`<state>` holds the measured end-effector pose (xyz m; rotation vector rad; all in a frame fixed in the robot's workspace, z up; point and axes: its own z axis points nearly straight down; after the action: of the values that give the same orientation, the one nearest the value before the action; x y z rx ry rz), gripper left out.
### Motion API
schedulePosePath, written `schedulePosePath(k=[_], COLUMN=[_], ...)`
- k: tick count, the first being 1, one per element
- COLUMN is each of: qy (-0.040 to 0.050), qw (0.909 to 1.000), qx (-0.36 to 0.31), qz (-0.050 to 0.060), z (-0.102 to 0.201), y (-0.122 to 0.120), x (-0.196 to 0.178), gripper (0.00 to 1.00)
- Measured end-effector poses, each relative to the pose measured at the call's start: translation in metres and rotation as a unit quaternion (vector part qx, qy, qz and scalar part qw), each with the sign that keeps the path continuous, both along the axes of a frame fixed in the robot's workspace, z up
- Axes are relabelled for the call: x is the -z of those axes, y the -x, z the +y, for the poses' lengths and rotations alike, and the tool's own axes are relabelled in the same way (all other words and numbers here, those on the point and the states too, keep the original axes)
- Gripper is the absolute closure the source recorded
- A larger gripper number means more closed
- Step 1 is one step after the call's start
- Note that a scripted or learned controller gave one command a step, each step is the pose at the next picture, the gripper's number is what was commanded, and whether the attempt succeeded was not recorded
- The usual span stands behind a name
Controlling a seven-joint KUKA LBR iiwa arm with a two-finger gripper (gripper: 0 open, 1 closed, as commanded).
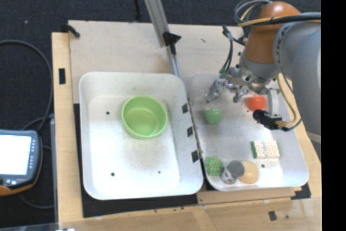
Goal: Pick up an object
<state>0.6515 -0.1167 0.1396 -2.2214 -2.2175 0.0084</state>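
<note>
My gripper [224,93] hangs over the back of the right bin [294,165], open, with nothing between its fingers. A small green cup-like object [213,116] lies just in front of it and slightly left, apart from the fingertips. An orange object [256,101] sits just right of the gripper, partly hidden by the wrist. Toward the front of the same bin lie a white block with green marks [265,149], a green knobbly ball [213,165], a grey round piece [233,170] and a tan round piece [250,172].
The left bin [97,170] holds a light green bowl [144,116] near its middle. A slanted metal pole [157,13] rises from the bench behind the bins. A handheld screen [16,159] lies off the bench at far left.
</note>
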Motion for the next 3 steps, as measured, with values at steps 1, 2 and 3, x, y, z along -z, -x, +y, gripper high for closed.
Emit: schedulePosePath(k=[1,2,3], qy=[0.0003,-0.0001,-0.0005], qw=[1.0,1.0,1.0], qx=[0.001,0.003,-0.002], qz=[-0.001,-0.004,-0.007], z=[-0.001,-0.002,0.0], y=[0.001,-0.001,-0.007], x=[0.041,0.027,-0.036], gripper=[0.0,1.0,1.0])
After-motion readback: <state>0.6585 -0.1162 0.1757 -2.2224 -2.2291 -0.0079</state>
